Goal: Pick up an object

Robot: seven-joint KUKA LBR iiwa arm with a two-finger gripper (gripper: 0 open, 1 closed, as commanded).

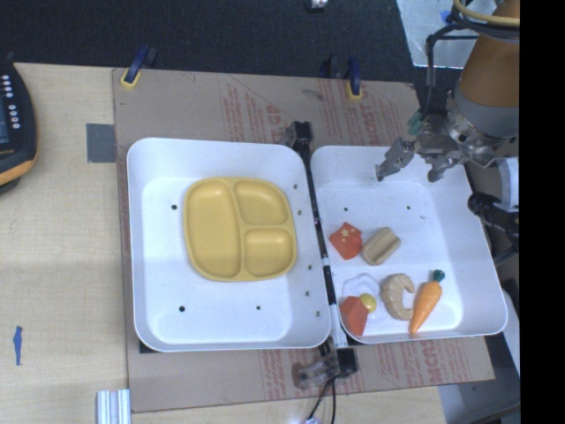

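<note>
- In the right bin (459,237) lie the candidates for picking, all gathered toward its near half: a red block-shaped toy (346,241), a tan bread-like piece (380,246) touching it on the right, a pale croissant-like piece (398,295), an orange carrot (425,302) with a green top just beside that, and a fried-egg toy (360,288) with a red piece (355,315) lying on its near edge.
- None of these objects is between the pincer fingers; all rest on the bin floor.
- The pincer (411,166) hangs over the far part of the right bin, well apart from the toys, with its two dark fingers spread and nothing between them.
- The arm (490,69), grey with an orange band, comes in from the right side, above the bin's far right corner.
- The left bin (159,307) holds a yellow divided plate (239,228) with three compartments, set roughly in the middle.
- The two bins sit side by side, touching along a dark joint, on a brown cardboard sheet (221,104) laid over the desk (53,281).
- Blue clamps (353,79) and a yellow-tipped one (135,67) grip the sheet's far edge.
- A dark handheld device with an orange rim (12,122) lies at the left edge of the desk.
- A small shiny object (318,1) sits on the dark floor beyond the desk.
</note>
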